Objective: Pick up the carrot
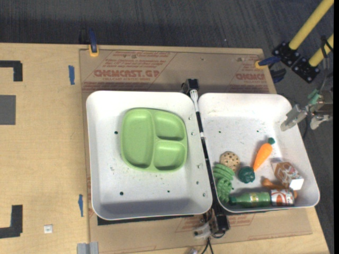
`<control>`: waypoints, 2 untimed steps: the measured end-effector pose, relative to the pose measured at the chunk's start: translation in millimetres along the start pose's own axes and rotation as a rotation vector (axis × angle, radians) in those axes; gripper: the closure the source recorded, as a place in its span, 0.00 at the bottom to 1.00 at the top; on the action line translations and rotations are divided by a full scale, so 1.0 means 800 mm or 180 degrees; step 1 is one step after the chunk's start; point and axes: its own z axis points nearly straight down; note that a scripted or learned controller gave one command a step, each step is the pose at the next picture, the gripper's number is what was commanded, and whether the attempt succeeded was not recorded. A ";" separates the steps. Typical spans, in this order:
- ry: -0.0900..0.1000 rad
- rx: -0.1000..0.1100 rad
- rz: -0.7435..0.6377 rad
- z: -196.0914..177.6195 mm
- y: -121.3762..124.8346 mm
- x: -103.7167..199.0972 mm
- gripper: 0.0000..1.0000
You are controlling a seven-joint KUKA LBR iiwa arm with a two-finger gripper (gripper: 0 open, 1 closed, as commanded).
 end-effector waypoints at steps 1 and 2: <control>0.0001 -0.0001 -0.0810 0.195 -0.002 0.036 0.00; -0.0002 -0.0006 -0.0741 0.227 -0.008 0.051 0.00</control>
